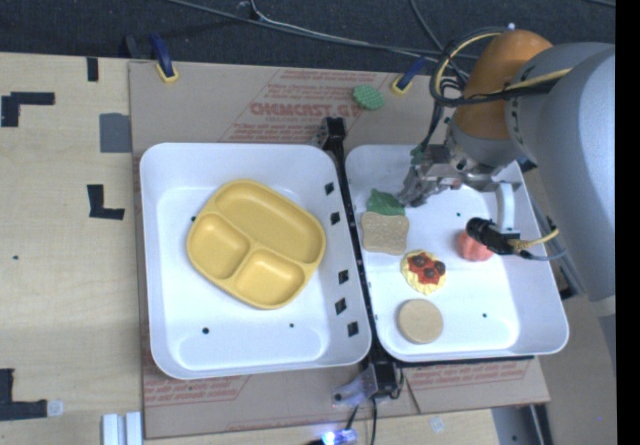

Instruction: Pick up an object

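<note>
Green leaf-like piece [381, 201] lies in the right bin [535, 328], its top edge just under the gripper [418, 185], which hovers low over it; whether the jaws are apart or together I cannot tell. Below sit a tan square [385, 232], a yellow tart [424, 271], a tan disc [419, 321]. A pink object [474, 247] is partly hidden by black cabling. The left bin [165, 333] holds a yellow tray [256, 243].
</note>
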You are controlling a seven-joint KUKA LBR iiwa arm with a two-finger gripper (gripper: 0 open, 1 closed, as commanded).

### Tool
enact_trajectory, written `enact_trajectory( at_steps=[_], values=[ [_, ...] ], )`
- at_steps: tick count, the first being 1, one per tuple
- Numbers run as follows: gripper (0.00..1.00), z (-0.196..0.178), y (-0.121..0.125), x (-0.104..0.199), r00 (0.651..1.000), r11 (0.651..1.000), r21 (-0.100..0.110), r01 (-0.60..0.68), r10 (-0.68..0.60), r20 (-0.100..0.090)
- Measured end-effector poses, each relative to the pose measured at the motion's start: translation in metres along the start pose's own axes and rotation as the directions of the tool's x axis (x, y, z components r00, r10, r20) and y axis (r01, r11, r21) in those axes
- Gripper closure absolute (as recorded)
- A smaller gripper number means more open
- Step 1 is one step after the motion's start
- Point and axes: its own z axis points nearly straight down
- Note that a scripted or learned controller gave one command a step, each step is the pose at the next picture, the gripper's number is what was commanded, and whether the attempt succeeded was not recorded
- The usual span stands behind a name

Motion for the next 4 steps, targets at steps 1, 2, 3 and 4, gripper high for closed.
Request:
enact_trajectory(
  at_steps=[1, 2, 3, 4],
  values=[
    [1.00, -0.063, 0.005, -0.002, 1.000, 1.000, 0.000, -0.002, 0.002, -0.002],
    [1.00, -0.114, 0.016, -0.002, 1.000, 1.000, -0.001, -0.001, 0.001, -0.002],
    [1.00, -0.144, 0.017, -0.002, 1.000, 1.000, 0.002, -0.002, 0.002, -0.003],
    [1.00, -0.151, 0.000, 0.047, 1.000, 1.000, 0.005, 0.001, -0.001, -0.003]
  ],
)
